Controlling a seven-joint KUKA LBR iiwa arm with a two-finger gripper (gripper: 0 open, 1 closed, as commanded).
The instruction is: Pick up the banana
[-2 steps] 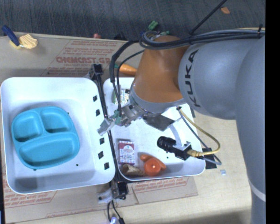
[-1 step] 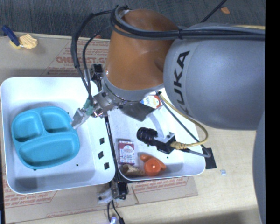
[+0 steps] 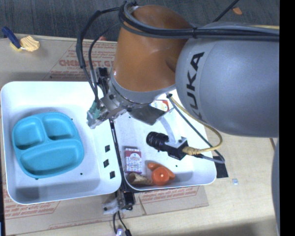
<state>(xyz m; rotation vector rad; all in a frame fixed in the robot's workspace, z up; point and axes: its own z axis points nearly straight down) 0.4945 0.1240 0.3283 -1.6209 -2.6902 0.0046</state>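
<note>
bearing "kuka" lettering, grey arm [image 3: 221,77]

Tray [image 3: 48,146] in left bin [image 3: 10,102]; carton [image 3: 133,160] in right bin [image 3: 199,173]

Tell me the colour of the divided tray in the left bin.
Light blue; the divided tray shows clearly in the camera view.

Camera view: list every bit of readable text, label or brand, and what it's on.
"UKA": white letters on the grey arm housing; the rest of the brand is hidden behind the orange band.
Red print on the cardboard sheet under the bins: too blurred to read.
Label on the small red packet in the right bin: too small to read.
</note>
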